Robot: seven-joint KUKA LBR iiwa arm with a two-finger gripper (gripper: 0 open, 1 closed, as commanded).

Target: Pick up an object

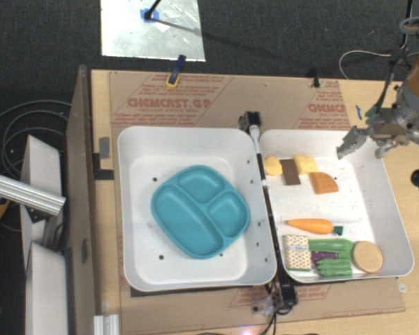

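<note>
Over the right white plastic bin's (398, 246) far corner we see the grey two-finger gripper (365, 144) hovering, fingers spread with nothing between them. Nothing's picked yet; the orange plastic carrot (310, 225) sits untouched mid-bin, so basically everything's left.
</note>
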